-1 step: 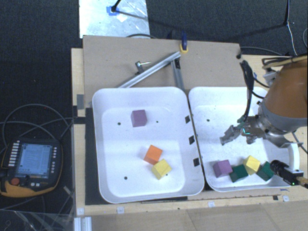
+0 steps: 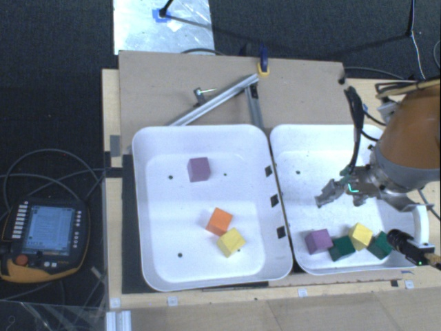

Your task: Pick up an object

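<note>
Purple, green, yellow, green: four blocks sit in a row along the near edge of the right bin (image 2: 303,150), and that's where the action is shaping up. From the dividing side outward there's the purple block (image 2: 318,241), a dark green block (image 2: 341,248) touching it, a yellow block (image 2: 360,235) tucked just behind that one, and a second green block (image 2: 380,244) at the row's outer end.

Just behind them hangs the pincer (image 2: 337,190), over the middle of the right bin. Whether its tips are spread or shut, I can't tell from this angle, and nothing shows between them. The key relation: the cluster lies on the near side of the pincer, toward the table's front edge, with the purple block about the nearest to it. My read is that it needs to come toward the front edge and down. Those blocks are packed tight, so a clean grab on a middle one looks awkward; the purple one at the end has free space on one side.

Over in the left bin (image 2: 158,150), three blocks: a yellow cube (image 2: 231,242) nearest, an orange cube (image 2: 220,221) touching it just behind, and a lone purple cube (image 2: 198,169) farther back. That's seven in all: two purple, two yellow, two green, one orange.
</note>
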Controlling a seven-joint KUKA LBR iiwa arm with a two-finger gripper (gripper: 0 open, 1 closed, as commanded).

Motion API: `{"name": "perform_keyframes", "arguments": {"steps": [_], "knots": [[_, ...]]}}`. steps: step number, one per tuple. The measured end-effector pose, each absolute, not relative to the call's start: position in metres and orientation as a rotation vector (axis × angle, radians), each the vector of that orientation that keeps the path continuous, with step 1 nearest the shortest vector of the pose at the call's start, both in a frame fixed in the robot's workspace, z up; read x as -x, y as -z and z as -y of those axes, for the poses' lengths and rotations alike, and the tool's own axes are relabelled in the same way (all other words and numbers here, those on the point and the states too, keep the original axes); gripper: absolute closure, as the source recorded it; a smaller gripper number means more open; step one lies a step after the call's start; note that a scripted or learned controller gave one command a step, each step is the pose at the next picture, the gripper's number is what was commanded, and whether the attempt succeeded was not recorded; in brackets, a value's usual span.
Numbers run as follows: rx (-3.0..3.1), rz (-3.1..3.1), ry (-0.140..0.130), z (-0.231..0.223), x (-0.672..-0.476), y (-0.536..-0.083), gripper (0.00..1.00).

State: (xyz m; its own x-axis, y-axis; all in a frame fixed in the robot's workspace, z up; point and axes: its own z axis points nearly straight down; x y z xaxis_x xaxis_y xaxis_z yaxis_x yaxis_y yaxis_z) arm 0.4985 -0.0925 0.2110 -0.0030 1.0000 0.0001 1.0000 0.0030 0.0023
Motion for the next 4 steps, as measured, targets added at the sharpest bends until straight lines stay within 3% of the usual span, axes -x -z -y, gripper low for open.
{"name": "perform_keyframes", "arguments": {"steps": [2,3,4], "knots": [[-2.223,-2.226,0.005,0.100,-0.485,-0.095,0.00],[-2.220,-2.224,0.000,0.100,-0.485,-0.090,0.00],[-2.216,-2.224,-0.004,0.100,-0.486,-0.101,1.00]]}}
